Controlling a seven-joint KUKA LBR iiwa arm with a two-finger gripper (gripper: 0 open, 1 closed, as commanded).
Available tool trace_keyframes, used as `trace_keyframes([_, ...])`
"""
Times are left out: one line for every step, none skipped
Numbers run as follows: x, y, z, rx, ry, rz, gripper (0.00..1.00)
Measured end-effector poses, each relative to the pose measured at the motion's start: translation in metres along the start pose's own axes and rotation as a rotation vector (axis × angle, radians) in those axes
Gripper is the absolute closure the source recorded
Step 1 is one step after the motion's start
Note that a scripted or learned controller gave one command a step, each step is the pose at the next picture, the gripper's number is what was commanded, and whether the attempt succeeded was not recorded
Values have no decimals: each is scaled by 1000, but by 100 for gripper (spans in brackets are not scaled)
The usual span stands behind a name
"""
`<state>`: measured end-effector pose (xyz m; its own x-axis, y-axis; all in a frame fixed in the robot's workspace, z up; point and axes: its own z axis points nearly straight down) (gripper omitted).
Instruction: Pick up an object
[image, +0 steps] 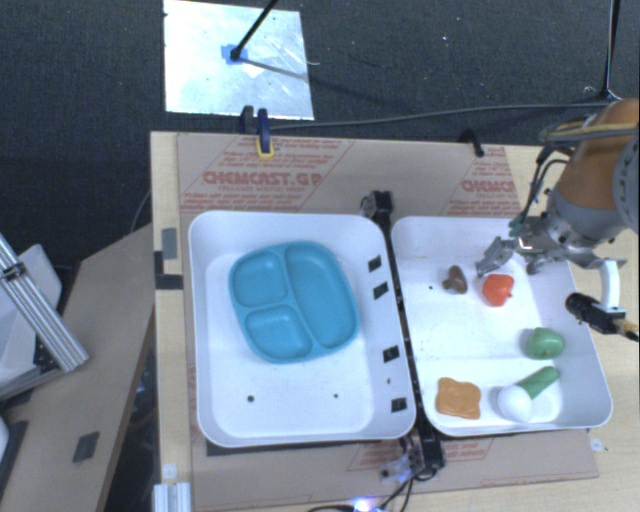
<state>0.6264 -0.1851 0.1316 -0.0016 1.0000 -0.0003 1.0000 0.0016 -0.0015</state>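
The right bin (430, 330) holds several small items. A small brown lump (456, 279) lies next to a red-orange piece (498, 289) near the bin's far side. A green rounded piece (543, 343) sits at the right wall. At the near edge lie a flat orange piece (459, 398), a white egg-like ball (514, 402) and a green stick (538, 380). My gripper (513, 262) hangs just behind and above the red-orange piece, open, with its fingers spread and nothing between them.
The left bin (215, 400) carries a blue divided plate (293, 300). Black clips (385, 292) line the seam between the bins. A black fitting (598, 313) juts in over the right bin's right wall. Cables run across the bench's far edge.
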Motion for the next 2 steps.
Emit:
trace_keyframes([1, 0, 50, 0, 0, 0, 0])
trace_keyframes([0, 3, 34, -10, -2, -2, 100])
